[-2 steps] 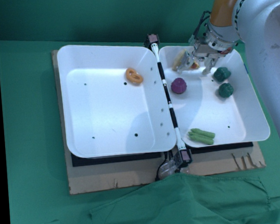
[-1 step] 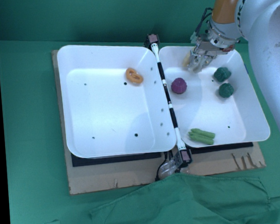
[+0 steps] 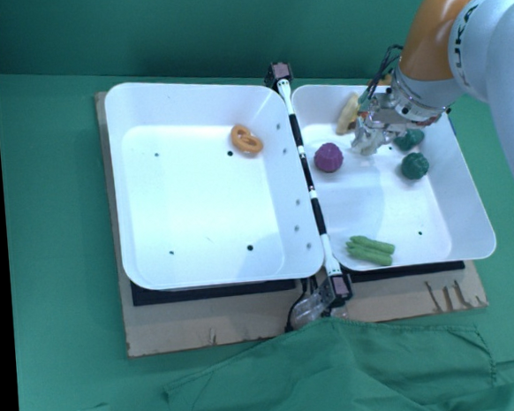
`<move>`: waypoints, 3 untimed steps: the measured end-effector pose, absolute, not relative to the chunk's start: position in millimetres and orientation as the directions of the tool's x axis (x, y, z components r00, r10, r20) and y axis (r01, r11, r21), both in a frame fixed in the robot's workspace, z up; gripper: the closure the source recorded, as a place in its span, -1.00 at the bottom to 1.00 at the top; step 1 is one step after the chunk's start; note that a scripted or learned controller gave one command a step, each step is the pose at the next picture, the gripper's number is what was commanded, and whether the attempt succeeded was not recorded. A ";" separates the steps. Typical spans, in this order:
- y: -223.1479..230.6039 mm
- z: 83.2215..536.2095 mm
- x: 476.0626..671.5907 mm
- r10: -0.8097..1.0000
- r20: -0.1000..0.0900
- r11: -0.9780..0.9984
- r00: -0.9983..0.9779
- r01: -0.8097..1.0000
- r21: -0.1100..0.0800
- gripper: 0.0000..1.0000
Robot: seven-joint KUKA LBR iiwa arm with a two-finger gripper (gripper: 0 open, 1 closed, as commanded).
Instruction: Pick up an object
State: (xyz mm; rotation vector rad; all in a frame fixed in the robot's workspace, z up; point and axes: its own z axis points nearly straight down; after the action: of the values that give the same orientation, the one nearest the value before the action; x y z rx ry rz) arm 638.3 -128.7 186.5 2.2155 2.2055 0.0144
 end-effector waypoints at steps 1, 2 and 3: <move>-139.5 227.9 641.1 1.000 -0.004 -0.003 0.003 1.000 0.011 1.00; -140.4 238.6 641.8 1.000 -0.005 -0.006 0.006 1.000 0.015 1.00; -153.0 186.2 684.7 1.000 -0.003 -0.001 0.001 1.000 -0.003 1.00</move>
State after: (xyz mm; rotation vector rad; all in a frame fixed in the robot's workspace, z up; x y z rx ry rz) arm 684.7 -153.0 186.2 2.2229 2.2206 -0.0064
